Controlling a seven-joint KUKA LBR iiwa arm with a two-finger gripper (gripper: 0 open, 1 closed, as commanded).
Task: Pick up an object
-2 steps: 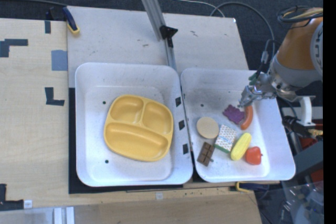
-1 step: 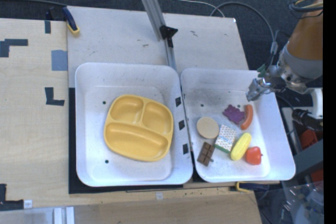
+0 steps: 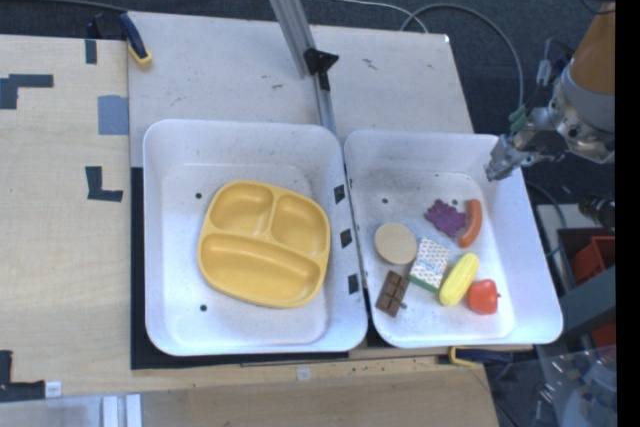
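Tool [image 3: 503, 163] fingers blur together over right bin's [image 3: 535, 255] edge.

Glossy yellow plastic tray [image 3: 265, 243], scuffed matt white bins [image 3: 240, 137], pale wood bench [image 3: 50, 175].

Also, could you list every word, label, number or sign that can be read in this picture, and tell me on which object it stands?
No readable text.
The patterned green and white block in the right bin carries small markings, too blurred to read.
The black marks on the wooden board are tape shapes, not letters.
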